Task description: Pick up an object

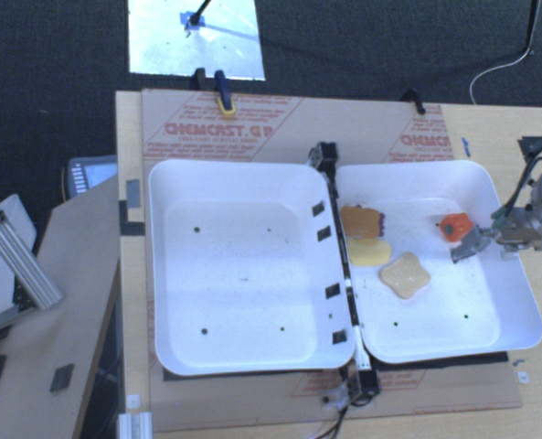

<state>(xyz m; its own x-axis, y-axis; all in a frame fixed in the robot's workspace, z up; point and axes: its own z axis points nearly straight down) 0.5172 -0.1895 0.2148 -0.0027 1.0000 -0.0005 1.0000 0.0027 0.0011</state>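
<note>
The right bin (490, 332) holds several small objects. An orange-brown block (362, 220) lies near its left wall, with a flat yellow piece (369, 252) just below it. A beige, lobed piece (405, 275) rests toward the bin's middle. A small red-orange object (453, 227) sits at the right side of the bin. My gripper (468, 246) reaches in from the right edge, low over the bin floor. Its tip is just below and right of the red-orange object, close to it; whether they touch is unclear.
The left bin (243, 337) stands beside the right one, joined by a black clamped seam (336, 263). Cardboard (252, 131) lies under both bins. A grey plate (196, 26) sits on the dark floor behind, and a cable (504, 62) trails at the upper right.
</note>
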